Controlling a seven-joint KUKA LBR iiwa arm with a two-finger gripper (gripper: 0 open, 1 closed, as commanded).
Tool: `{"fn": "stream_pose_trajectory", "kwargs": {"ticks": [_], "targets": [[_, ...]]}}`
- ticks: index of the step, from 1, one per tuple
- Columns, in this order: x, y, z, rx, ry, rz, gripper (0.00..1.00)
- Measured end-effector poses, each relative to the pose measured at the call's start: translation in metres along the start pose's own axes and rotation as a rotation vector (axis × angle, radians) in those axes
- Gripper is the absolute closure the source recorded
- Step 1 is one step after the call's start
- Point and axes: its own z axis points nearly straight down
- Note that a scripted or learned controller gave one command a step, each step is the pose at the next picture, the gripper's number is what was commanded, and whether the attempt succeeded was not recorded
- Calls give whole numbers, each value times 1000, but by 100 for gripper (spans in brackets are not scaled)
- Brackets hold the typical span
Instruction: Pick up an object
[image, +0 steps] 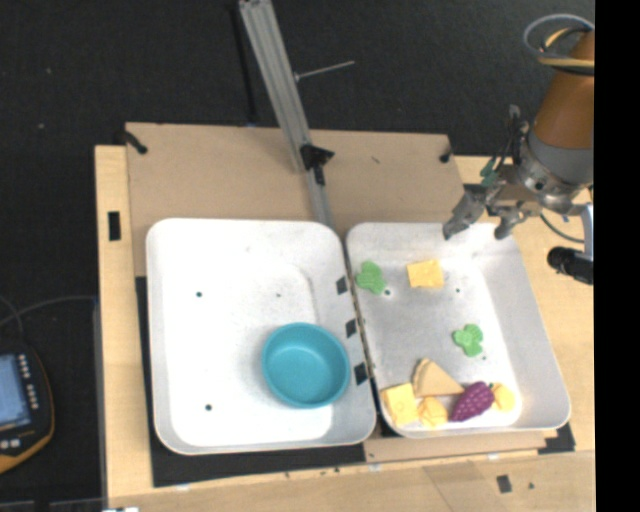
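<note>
Cheese cube (425, 274) (yellow) below open jaws (481, 222).

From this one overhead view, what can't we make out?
- Pile in the right bin's near corner: yellow pieces overlap the purple grapes, outlines merge.
- Arm: upper part cut off by the frame's top.
- Handheld screen: cut off by the left edge, display unreadable.
- Blue bowl: underside hidden.
</note>
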Motion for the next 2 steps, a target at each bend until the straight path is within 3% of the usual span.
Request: {"fn": "stream_pose_trajectory", "kwargs": {"ticks": [1,2], "targets": [[0,0,0,1,-1,-1,0],[-7,4,60,6,0,3,0]]}}
